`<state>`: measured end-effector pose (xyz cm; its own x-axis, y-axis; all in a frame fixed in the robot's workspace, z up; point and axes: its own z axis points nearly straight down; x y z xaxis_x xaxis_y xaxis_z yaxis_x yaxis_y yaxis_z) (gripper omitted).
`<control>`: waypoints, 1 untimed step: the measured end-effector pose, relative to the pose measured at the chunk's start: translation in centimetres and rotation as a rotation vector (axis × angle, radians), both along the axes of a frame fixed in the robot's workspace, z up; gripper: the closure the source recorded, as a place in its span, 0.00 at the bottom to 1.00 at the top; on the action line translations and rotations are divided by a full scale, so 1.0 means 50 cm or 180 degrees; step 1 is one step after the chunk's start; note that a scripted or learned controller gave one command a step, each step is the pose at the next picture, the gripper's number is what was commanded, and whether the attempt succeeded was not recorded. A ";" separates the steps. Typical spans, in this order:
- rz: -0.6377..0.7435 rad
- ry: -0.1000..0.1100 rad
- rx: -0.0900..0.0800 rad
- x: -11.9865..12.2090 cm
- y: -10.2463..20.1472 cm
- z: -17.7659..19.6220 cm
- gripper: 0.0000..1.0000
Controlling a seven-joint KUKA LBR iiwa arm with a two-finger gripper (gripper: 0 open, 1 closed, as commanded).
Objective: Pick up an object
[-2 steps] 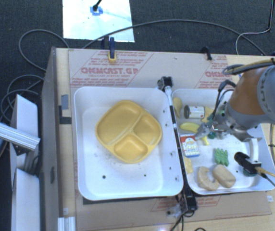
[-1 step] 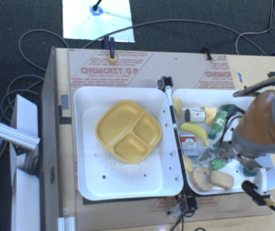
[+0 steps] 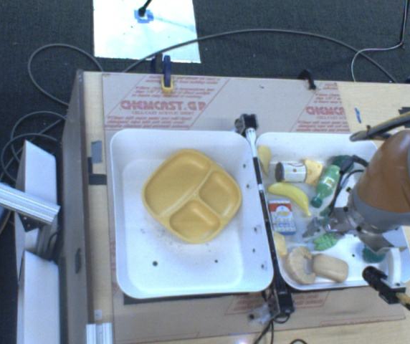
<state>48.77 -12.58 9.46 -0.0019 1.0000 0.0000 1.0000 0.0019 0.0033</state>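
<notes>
Grey arm (image 3: 395, 181) with orange band reaching over the right bin (image 3: 406, 264), gripper (image 3: 318, 229) low among the toy food, finger state impossible to tell, banana (image 3: 291, 193) just left of it, green bottle (image 3: 326, 185) above, yellow divided plate (image 3: 192, 195) in the left bin (image 3: 130, 213)

Bright even overhead light, faint soft shadows, white bins (image 3: 119, 213) slightly overexposed, mildly grainy low-resolution picture

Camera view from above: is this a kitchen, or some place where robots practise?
Probably a robot lab, not a kitchen: a grey arm's gripper reaches into a white bin of toy food like a banana, with loose cables around.
</notes>
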 end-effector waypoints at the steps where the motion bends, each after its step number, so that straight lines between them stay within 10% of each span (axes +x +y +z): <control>1: 0.0006 -0.0001 0.0002 0.060 0.126 0.181 1.00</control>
